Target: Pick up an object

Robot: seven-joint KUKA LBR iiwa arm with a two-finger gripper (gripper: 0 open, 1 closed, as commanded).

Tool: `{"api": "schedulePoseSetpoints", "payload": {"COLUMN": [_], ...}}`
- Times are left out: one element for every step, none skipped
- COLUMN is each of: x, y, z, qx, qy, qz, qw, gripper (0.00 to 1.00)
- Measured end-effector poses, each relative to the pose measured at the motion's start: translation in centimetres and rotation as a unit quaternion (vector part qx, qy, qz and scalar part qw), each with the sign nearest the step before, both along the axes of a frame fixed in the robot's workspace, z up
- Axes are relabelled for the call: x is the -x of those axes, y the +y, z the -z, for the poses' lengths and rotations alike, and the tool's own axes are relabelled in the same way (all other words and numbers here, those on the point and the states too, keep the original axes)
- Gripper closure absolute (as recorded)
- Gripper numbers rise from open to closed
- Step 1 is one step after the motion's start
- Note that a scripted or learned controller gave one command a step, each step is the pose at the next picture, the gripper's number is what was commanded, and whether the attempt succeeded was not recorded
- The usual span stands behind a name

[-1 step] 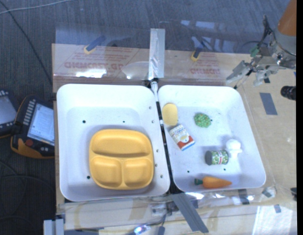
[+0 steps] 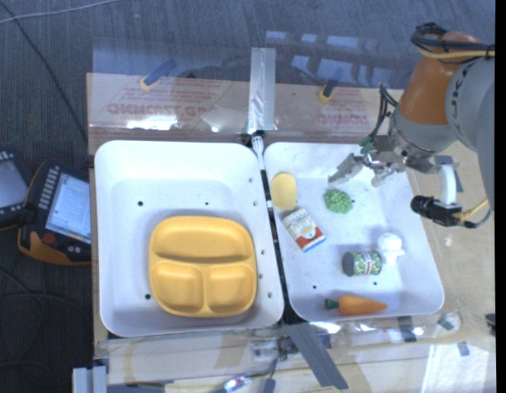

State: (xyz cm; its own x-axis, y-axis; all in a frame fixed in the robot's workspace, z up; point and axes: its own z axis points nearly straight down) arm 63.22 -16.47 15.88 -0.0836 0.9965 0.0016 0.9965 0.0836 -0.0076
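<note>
- Camera view: the gripper [image 2: 364, 170] hangs over the far part of the right bin [image 2: 417, 289], fingers spread wide with nothing between them.
- Just near of it lies a green ball [image 2: 339, 201].
- Left of that sit a yellow lemon [image 2: 283, 190] and a small carton [image 2: 303, 228].
- Nearer lie a can [image 2: 362, 263], a white object [image 2: 390, 243] and a carrot [image 2: 356, 305].
- A yellow divided tray [image 2: 204, 264] lies in the left bin [image 2: 126, 187].

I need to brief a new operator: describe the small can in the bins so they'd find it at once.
Start at the right-hand white bin, the one the arm reaches into. Look towards its near right part, just above the orange carrot. The can lies there on its side beside a small white object; it alone is a cylinder with a green label and dark ends.
</note>
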Motion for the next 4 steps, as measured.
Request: {"api": "schedulePoseSetpoints", "payload": {"x": [-0.5,-0.4,-0.4,3.8], "y": [0.3,0.4,0.4,-2.1], "z": [6.7,6.0,6.0,6.9], "qx": [0.0012,0.0002,0.0001,0.0017], "qy": [-0.001,0.001,0.001,-0.009], "qz": [-0.02,-0.021,-0.021,-0.044], "qw": [0.9998,0.9998,0.9998,0.999], "gripper": [0.0,1.0,0.0,0.0]}}
